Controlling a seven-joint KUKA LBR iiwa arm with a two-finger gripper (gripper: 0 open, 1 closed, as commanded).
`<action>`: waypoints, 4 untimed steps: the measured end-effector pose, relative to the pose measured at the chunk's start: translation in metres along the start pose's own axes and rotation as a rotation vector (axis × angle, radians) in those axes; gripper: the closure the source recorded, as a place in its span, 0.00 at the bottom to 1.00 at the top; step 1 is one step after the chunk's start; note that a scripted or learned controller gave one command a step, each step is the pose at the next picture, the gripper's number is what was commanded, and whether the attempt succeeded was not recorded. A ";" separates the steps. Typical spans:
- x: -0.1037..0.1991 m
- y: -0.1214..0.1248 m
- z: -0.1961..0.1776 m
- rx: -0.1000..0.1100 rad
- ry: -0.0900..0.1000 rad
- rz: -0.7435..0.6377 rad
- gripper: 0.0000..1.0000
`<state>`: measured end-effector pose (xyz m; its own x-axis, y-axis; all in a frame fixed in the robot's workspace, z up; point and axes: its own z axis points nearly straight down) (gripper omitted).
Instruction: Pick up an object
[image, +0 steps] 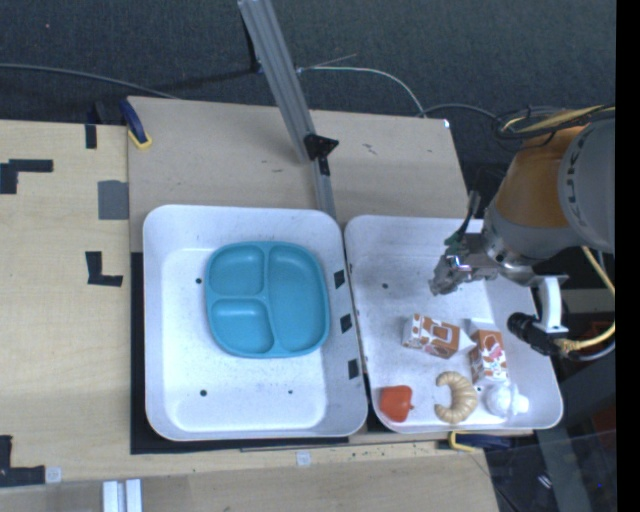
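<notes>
Bench with two white bins; right bin (400, 250) holds food toys. Gripper (443, 283) hovers mid-right above the carton (433, 336), jaw state indiscernible. Centre over it before descending.

Arm (560, 190): rounded grey housing, smooth and slightly glossy, with a broad orange band (530, 185) wrapping the segment above the wrist. Below the band the body narrows into a darker grey wrist section. Gripper (445, 280): small, metallic grey with dark parts, detail too blurred to resolve. Yellow cables (535, 118) loop over the top of the orange segment; another yellow cable (595, 345) runs along the lower side. A white bracket (549, 300) carries a black cylindrical fitting (530, 332) beside the wrist.
</notes>
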<state>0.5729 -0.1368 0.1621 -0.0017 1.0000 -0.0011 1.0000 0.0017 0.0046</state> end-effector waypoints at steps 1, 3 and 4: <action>-0.005 0.001 -0.043 0.001 0.000 0.000 1.00; 0.042 -0.018 -0.084 0.006 0.002 -0.003 1.00; 0.098 -0.030 -0.090 0.007 0.004 -0.006 1.00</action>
<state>0.5419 -0.0383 0.2514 -0.0072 1.0000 0.0024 1.0000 0.0072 -0.0022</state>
